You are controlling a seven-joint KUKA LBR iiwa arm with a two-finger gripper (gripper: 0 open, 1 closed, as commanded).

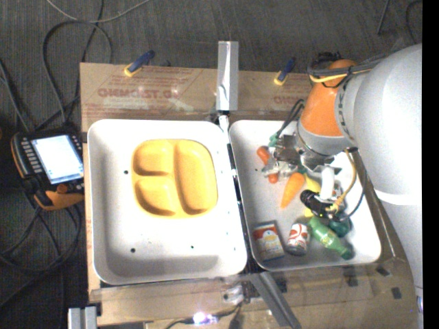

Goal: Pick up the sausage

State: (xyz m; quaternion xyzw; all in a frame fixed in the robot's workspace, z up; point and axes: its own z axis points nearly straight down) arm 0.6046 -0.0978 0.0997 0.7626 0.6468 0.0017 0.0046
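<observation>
Sausage, a small reddish-orange cylinder of plastic [264, 155], lies in the right white bin [244, 184] just left of the end effector [285, 157], its long axis running slantwise from upper left to lower right. Whether the end effector is wide or narrow I cannot tell. Far to its left sits a yellow divided plastic tray [175, 177]. Just below it lies an orange plastic carrot [293, 188], crowding the approach.
</observation>
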